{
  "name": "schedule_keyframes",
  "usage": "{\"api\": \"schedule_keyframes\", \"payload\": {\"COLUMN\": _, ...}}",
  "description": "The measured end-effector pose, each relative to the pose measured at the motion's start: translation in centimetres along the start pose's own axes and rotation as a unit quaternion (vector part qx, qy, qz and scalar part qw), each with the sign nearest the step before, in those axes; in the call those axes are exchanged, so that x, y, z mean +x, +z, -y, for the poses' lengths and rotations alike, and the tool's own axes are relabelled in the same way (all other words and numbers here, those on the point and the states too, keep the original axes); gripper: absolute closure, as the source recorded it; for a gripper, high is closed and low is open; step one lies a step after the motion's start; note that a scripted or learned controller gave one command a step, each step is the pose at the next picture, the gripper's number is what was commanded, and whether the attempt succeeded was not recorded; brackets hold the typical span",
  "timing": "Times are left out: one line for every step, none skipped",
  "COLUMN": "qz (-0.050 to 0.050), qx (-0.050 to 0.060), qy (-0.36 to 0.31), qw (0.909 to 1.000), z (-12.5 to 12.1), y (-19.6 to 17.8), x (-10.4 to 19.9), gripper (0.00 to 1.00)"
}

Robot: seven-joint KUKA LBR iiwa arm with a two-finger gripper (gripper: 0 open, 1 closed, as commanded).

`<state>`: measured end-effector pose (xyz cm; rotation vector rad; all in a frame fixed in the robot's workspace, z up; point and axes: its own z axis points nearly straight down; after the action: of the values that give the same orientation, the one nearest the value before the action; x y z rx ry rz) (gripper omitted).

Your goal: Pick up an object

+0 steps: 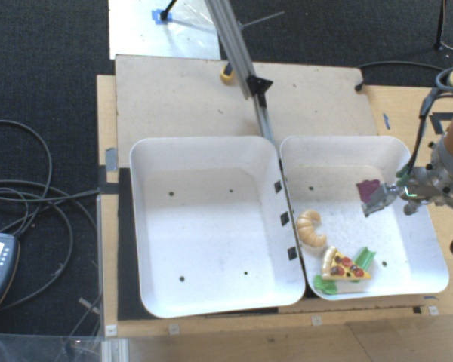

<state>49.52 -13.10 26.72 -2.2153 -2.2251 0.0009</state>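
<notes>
Reaching over the right bin [419, 202] from its right edge, the gripper [377, 200] clamps a purple object [368, 190] between its fingers. A croissant [311, 228] and pizza slice [346, 265] lie near the bin's front-left corner.

There is one camera, and it sits high up over the bench [181, 96]. It looks down at a slant, so the far edge of the bench is near the top of the picture and the near edge is at the bottom. It is far enough back to see both white bins whole: the left bin [147, 202] and the right bin [426, 266], side by side in the middle. It also sees dark floor [45, 51] around the bench, with black cables [30, 194] lying on the left. A grey pole [230, 29] slants down from the top toward the bins. The arm [449, 164] comes in from the right edge.
</notes>
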Motion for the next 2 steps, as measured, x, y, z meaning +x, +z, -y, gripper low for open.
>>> {"api": "schedule_keyframes", "payload": {"qz": 0.0, "qx": -0.002, "qy": 0.001, "qw": 1.0, "z": -0.1, "y": -0.2, "x": 0.0, "gripper": 0.0}}
{"api": "schedule_keyframes", "payload": {"qz": 0.0, "qx": 0.0, "qy": 0.002, "qw": 1.0, "z": -0.2, "y": 4.0, "x": -0.3, "gripper": 0.0}}
